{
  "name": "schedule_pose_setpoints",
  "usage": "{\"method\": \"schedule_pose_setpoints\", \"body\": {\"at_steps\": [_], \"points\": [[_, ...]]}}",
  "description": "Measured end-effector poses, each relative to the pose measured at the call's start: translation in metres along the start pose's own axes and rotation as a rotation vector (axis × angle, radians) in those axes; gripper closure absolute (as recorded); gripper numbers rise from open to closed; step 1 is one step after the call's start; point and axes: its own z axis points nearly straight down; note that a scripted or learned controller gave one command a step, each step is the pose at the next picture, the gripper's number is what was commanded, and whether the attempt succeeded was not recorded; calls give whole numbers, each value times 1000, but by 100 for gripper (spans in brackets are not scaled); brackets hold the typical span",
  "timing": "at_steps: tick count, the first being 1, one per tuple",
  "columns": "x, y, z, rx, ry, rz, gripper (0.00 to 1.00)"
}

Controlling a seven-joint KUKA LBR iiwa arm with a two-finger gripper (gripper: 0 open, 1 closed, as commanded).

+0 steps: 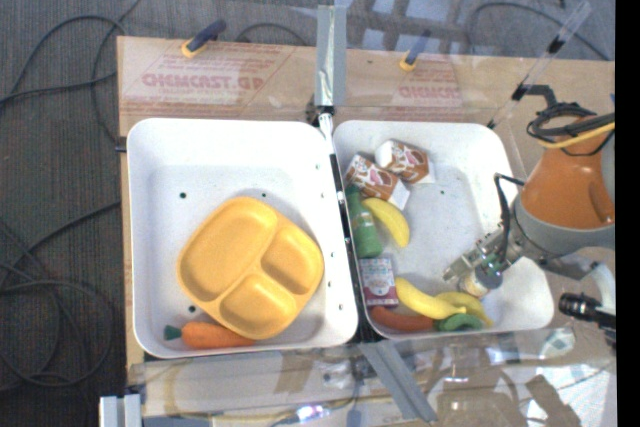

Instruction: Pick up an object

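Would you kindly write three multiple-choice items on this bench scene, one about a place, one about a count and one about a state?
1. Where does the orange carrot lie?
A. in the left bin, by its near wall
B. in the right bin
C. on the floor

2. How many yellow bananas are in the right bin?
A. none
B. two
C. five

3. How does the yellow divided plate rest?
A. standing on its edge
B. compartments facing up in the left bin
C. stacked on the bananas

Key: 1 A, the carrot sits beside the plate at the near wall. 2 B, one banana mid-bin, another banana near the gripper. 3 B, its compartments show.
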Motion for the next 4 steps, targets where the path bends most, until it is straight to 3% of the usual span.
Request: {"method": "schedule_pose_setpoints", "body": {"at_steps": [1,2,3,4], "points": [[2,0,-5,5,8,0,100],[56,26,-104,12,4,-4,100],[56,26,-104,12,4,-3,0],[73,34,-14,13,6,-28,0]]}}
